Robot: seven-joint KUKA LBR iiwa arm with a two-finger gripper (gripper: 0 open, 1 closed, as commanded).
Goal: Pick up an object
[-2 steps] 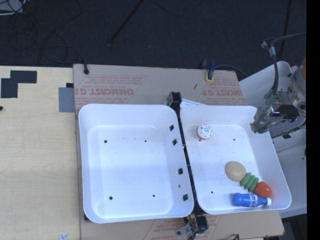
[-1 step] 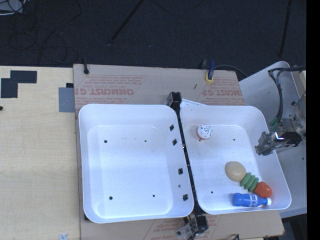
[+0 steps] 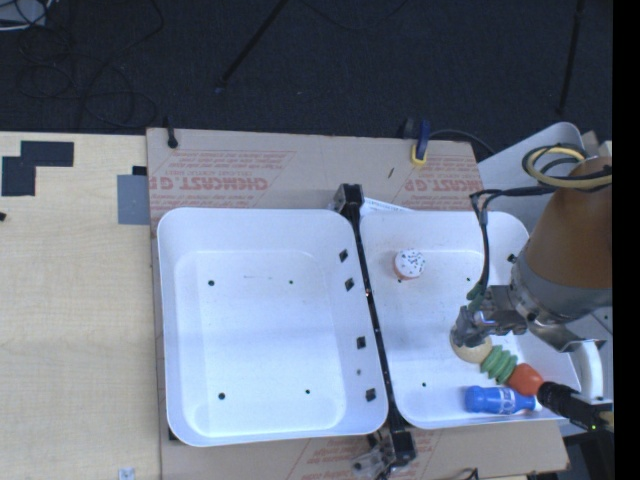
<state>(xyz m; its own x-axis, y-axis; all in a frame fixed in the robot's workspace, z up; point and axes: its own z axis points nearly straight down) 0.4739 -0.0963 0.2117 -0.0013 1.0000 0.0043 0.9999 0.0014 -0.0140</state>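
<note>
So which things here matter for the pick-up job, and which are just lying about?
Job:
gripper
cream, green and orange toy
blue bottle
white speckled round object
right bin

Lying about:
left bin
cardboard sheet
blue clamp

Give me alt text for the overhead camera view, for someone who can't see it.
A grey arm's gripper hovers low in the right bin, just above a green, orange and cream toy beside a blue bottle. A small white speckled object lies farther back; the left bin adjoins.
</note>
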